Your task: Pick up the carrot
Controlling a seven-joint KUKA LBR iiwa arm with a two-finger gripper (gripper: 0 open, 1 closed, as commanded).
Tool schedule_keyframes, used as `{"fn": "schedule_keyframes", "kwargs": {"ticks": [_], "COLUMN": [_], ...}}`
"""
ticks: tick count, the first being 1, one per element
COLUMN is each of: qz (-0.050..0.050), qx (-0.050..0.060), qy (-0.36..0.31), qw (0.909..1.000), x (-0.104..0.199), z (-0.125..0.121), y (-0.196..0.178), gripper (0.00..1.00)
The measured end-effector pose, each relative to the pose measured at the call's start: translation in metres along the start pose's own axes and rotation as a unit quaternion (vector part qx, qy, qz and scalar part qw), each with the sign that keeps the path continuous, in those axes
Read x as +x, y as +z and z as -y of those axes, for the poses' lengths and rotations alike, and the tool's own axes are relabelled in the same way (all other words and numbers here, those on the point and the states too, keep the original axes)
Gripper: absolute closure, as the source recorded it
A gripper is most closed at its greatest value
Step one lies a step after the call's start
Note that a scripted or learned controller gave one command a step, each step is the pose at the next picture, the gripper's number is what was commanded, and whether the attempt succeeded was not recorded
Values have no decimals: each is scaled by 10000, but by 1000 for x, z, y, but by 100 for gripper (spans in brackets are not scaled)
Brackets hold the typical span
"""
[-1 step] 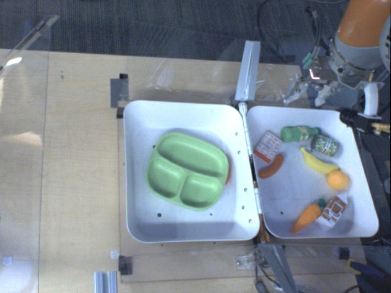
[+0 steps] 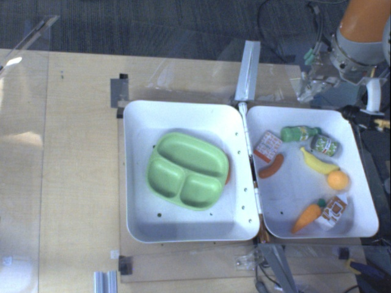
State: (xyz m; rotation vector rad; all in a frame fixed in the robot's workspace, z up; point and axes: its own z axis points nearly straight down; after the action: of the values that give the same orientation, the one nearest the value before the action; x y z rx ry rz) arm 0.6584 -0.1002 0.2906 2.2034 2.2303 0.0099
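The carrot (image 2: 307, 217) is orange with a green top and lies slantwise near the front of the right bin (image 2: 361, 222), its top touching a small brown-and-white carton (image 2: 335, 210). The gripper (image 2: 311, 89) hangs beyond the back rim of the right bin, far from the carrot, below the arm's orange band (image 2: 365, 11). Nothing shows in its grasp.
The right bin also holds an orange (image 2: 337, 180), a banana (image 2: 317, 162), a green bottle (image 2: 299, 133), a can (image 2: 324, 144), a sausage (image 2: 271, 166) and a red-and-white box (image 2: 268, 145). A green divided plate (image 2: 187, 170) lies in the left bin (image 2: 137, 218).
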Motion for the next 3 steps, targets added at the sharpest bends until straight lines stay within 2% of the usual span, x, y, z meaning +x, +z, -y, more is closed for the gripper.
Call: {"fn": "schedule_keyframes", "kwargs": {"ticks": [1, 2, 3], "qz": [0, 35, -91], "qx": [12, -48, 89], "qy": [-1290, -4152, -4176], "qw": [9916, 9097, 9085], "x": [-47, -29, -24], "z": [-9, -14, -8], "y": [163, 197, 201], "gripper": [100, 100, 0]}}
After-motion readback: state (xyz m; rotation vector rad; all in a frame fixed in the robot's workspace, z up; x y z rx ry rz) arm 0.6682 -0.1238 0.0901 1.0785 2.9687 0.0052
